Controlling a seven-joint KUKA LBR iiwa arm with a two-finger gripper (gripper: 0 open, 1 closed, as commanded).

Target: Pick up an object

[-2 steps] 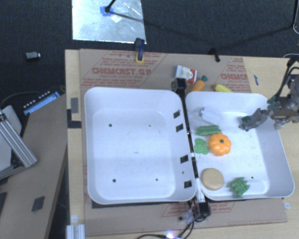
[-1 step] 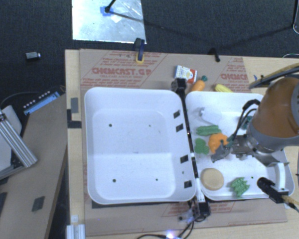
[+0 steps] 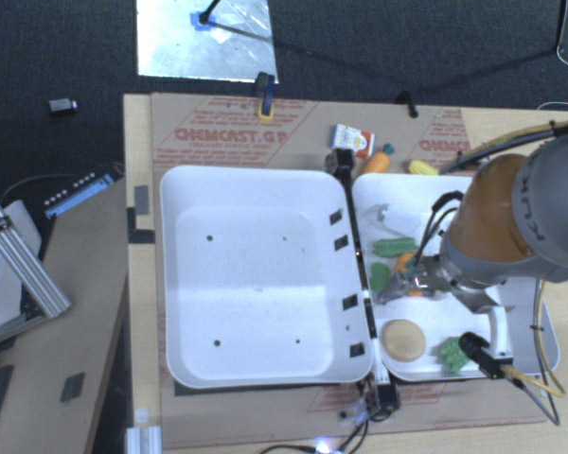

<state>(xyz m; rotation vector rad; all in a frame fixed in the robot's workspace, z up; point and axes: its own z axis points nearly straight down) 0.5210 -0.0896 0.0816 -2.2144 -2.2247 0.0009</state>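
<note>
My gripper (image 3: 394, 289) is low in the right bin (image 3: 525, 334), near its left wall, with the grey arm and its orange band coming in from the right. A green long piece (image 3: 395, 248) and a smaller green piece (image 3: 379, 277) lie just above and left of the gripper. An orange bit (image 3: 406, 264) shows right beside it. A tan round object (image 3: 403, 340) sits below the gripper, and a green leafy piece (image 3: 451, 354) lies to that object's right. A small white thing (image 3: 388, 218) rests near the bin's far edge. The arm hides much of the bin's right half.
The left bin (image 3: 185, 253) adjoins the right one along a divider with black clips (image 3: 350, 301). Behind the bins on the cardboard lie an orange carrot-like piece (image 3: 377, 163), a yellow piece (image 3: 421, 168) and a white and red box (image 3: 352, 139).
</note>
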